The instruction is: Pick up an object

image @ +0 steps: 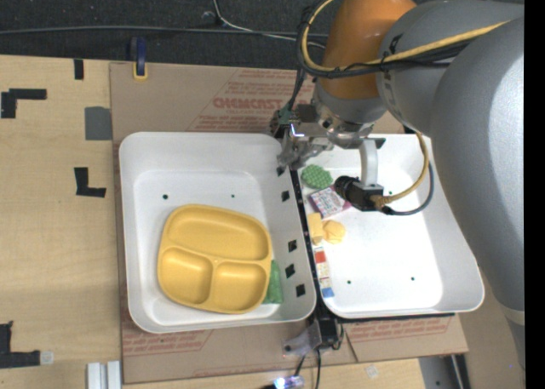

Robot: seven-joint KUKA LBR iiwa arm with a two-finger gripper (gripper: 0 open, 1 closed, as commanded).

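A small cluster of objects sits in the right bin (409, 285) against its left wall: a green round piece (317, 177), a purple patterned packet (326, 202), a yellow item (329, 231) and a narrow box (323, 275). The tool (298, 147) hovers just above the green piece; its state cannot be told. The left bin (145, 157) holds a yellow divided tray (213, 257) on the surface (51, 234).

We're in a robotics lab: taped markers (24, 101) on a wooden bench (51, 234), cardboard sheet (213, 102), black cables (213, 13) trailing, white bins (140, 157) beneath a KUKA arm (443, 81).
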